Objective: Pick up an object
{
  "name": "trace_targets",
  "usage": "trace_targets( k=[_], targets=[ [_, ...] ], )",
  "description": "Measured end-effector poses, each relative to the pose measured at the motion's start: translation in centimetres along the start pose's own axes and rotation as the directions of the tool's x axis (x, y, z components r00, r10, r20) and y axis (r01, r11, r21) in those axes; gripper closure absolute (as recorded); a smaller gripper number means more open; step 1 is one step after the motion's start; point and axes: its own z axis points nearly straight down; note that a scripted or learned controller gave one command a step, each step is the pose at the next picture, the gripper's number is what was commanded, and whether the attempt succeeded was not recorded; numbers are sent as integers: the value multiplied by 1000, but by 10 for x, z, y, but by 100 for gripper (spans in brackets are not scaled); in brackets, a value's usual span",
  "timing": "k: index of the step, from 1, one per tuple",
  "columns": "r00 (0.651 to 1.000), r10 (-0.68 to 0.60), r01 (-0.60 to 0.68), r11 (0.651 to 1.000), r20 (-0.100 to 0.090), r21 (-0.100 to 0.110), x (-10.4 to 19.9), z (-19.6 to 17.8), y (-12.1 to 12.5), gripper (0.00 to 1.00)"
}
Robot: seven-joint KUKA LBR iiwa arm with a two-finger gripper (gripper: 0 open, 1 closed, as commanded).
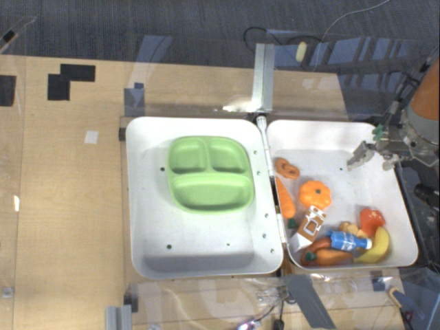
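The right bin (323, 137) holds several toy foods. Along its left side lie an orange pretzel (287, 168) and a carrot (285, 198), with a small pumpkin (315, 194) just right of them. A red tomato (371, 218), a yellow banana (376, 247), a blue bottle (348, 240), a sausage (331, 256) and a small brown-and-white box (313, 223) crowd the near right corner. My gripper (370, 159) hovers over the bin's far right part, above bare white floor. It is open with nothing between its fingers, well away from the toys.
The left bin (148, 184) holds a green divided plate (209, 172). A metal divider (264, 81) stands at the back between the bins. The arm's orange band (426, 102) shows at the right edge.
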Motion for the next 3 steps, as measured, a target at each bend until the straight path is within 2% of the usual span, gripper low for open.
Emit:
trace_targets(
  k=[1, 2, 3],
  targets=[
    [989, 146, -146, 989, 0, 0, 78, -18, 7, 0],
    [952, 306, -306, 952, 1, -1, 44, -100, 14, 0],
    [982, 188, -188, 982, 0, 3, 67, 74, -4, 0]
  ],
)
